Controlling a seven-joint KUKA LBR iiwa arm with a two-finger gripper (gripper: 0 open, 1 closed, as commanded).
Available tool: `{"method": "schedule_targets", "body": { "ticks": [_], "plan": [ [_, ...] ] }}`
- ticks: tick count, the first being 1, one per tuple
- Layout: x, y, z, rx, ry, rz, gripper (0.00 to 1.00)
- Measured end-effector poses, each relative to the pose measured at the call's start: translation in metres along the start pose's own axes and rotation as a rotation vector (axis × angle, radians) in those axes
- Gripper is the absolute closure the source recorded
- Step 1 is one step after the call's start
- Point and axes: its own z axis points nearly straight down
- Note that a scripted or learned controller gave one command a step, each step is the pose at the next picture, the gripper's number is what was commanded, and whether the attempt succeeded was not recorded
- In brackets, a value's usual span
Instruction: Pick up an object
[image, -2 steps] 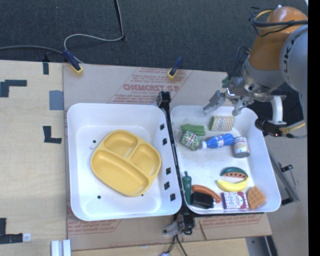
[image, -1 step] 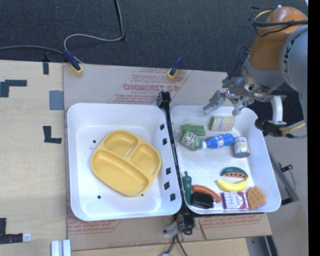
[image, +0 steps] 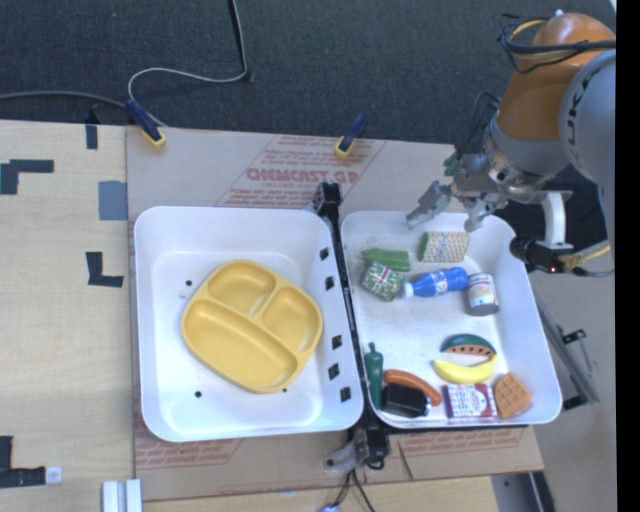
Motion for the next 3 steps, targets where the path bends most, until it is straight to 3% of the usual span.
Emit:
{"method": "schedule_targets", "body": {
  "ticks": [1, 2, 3],
  "plan": [
    [0.000, 0.000, 0.000, 0.000, 0.000, 0.000, 0.00],
    [0.003, -0.048, -0.020, 0.000, 0.000, 0.000, 0.00],
    [-0.044, -0.063, 0.056, 0.001, 0.000, 0.002, 0.00]
  ]
}}
